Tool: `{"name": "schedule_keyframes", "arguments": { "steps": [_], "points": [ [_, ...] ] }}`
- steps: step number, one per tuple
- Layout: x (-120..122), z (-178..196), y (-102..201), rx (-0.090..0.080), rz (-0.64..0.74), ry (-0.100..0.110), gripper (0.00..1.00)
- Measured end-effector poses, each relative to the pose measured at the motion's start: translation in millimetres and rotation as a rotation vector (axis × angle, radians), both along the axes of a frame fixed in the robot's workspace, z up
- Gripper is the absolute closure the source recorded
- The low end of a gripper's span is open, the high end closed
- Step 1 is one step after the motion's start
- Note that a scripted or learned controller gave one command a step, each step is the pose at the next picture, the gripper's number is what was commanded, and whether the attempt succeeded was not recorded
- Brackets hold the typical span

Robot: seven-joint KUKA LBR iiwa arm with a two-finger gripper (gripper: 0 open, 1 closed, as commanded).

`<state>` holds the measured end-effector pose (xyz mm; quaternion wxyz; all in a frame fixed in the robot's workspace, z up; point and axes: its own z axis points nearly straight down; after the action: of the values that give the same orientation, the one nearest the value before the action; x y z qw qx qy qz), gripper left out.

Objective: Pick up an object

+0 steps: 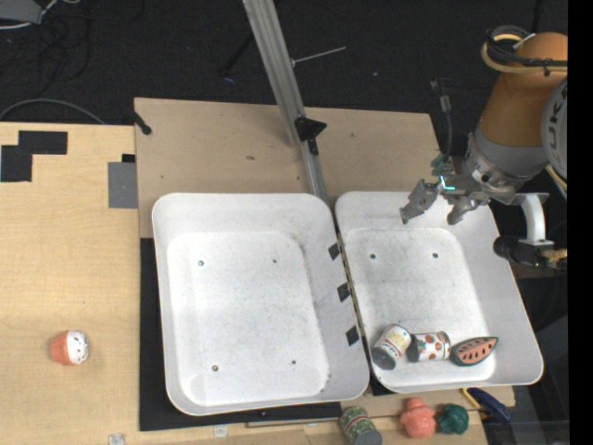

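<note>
My gripper [435,208] hangs above the far edge of the right bin [482,276], its two fingers spread open with nothing between them. At the near end of that bin lie three small objects in a row: a tipped can with a yellow band [392,345], a white cup with red dots [429,347], and a watermelon slice [474,350]. They sit well below the gripper in the view, apart from it.
The left bin [176,248] stands beside the right one. A slanted metal rail [283,72] rises behind the bins. On the bench front lie a pink toy [418,418], a green toy [452,419] and a can [356,425]. An orange-and-white ball [69,348] rests far left.
</note>
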<state>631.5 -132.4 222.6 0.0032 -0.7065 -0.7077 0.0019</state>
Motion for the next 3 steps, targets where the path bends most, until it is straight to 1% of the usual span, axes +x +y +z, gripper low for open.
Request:
{"name": "schedule_keyframes", "arguments": {
  "steps": [1,2,3],
  "points": [
    [1,3,0,-0.001,0.001,-0.004,0.0],
    [-2,-41,3,-0.001,-0.001,0.0,0.0],
    [-6,-105,7,0.0,-0.001,0.002,0.0]
  ]
}}
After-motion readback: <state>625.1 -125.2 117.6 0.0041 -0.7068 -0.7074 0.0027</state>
